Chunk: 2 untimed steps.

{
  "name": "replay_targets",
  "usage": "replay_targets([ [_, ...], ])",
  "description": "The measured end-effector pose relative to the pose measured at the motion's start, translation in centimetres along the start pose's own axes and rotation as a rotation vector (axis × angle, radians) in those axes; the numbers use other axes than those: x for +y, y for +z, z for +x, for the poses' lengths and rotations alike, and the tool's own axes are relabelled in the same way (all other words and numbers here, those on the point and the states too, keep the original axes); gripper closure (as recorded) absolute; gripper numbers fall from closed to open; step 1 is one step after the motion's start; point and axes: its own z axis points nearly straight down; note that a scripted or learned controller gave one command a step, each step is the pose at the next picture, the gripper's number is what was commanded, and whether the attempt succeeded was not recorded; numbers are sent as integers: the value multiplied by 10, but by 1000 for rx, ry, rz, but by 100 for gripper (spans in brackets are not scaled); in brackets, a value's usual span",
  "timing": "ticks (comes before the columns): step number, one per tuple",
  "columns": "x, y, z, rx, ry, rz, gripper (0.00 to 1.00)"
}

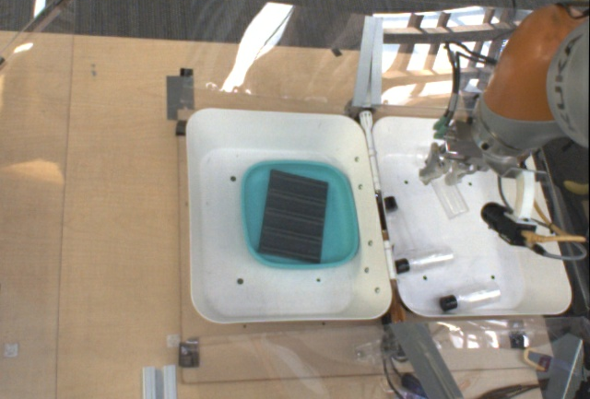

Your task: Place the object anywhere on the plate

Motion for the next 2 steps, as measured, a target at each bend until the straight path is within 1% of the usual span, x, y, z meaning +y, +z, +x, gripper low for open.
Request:
replay_targets([
  [1,-38,9,103,0,-149,4,100],
  [2,-38,9,103,0,-148,4,0],
])
